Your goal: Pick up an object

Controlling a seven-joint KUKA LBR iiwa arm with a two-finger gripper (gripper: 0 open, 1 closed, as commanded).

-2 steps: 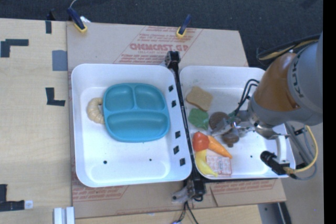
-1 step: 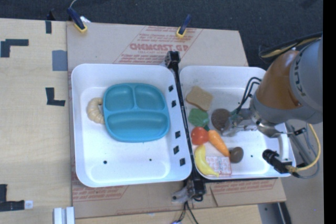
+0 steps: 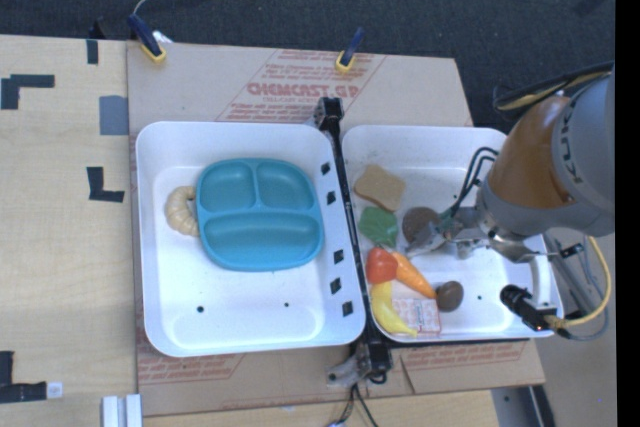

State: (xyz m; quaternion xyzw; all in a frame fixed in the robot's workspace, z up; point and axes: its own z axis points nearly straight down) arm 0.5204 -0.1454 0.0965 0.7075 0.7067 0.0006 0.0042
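The right bin [image 3: 440, 170] holds several toy foods: a tan toast slice [image 3: 378, 187], a green piece [image 3: 378, 225], a grey-brown lump [image 3: 418, 218], a red piece [image 3: 381, 265], an orange carrot [image 3: 415, 277], a yellow banana [image 3: 390, 315], a small printed packet [image 3: 422, 314] and a brown ball [image 3: 450, 294]. My gripper [image 3: 442, 237] hangs low in this bin, just right of the grey-brown lump and above the brown ball. The arm's grey and orange wrist [image 3: 530, 175] covers the bin's right side. Nothing visibly sits in the gripper.
The left bin [image 3: 160, 295] bears a blue divided plate [image 3: 260, 213] with a beige ring-shaped piece [image 3: 181, 210] at its left edge. A black divider clip [image 3: 330, 115] sits between the bins. Cables trail at the right bin's lower right corner [image 3: 545, 315].
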